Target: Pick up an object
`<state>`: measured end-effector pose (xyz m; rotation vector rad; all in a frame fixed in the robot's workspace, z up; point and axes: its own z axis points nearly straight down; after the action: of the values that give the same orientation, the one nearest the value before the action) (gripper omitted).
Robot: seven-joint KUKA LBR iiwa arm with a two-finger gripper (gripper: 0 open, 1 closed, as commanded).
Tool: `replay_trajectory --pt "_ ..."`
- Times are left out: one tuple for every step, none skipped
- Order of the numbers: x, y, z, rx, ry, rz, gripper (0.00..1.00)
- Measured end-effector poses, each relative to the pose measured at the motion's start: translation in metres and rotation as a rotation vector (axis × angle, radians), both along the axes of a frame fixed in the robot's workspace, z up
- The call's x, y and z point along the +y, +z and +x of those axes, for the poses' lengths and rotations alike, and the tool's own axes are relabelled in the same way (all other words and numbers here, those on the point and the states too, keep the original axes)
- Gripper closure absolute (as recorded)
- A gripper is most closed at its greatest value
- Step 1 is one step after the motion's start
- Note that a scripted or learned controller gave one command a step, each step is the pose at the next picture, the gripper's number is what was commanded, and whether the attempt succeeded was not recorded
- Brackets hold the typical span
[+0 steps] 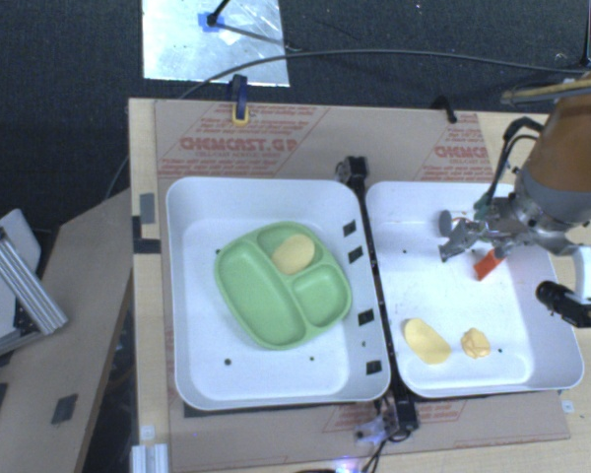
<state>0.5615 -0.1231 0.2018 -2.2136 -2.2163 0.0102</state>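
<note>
The left bin (192,264) holds a green tray (266,299) carrying a yellow piece (295,254). The right bin (547,363) holds two yellow pieces (426,342) near its front edge. The end effector (455,239) hangs near the rear; its opening cannot be told.

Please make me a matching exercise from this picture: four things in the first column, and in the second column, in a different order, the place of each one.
Things:
1. green divided plate
2. yellow piece on the plate
3. small orange object
4. pincer

Places:
A. in the right bin, just beside the pincer
B. lying in the left bin
C. over the upper part of the right bin
D. in the plate's upper compartment

Right pairs: 1-B, 2-D, 3-A, 4-C
</note>
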Motion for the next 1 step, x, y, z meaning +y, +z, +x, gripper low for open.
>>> replay_trajectory --pt "0.0002 0.0064 0.0029 -0.013 0.002 -0.002 0.0"
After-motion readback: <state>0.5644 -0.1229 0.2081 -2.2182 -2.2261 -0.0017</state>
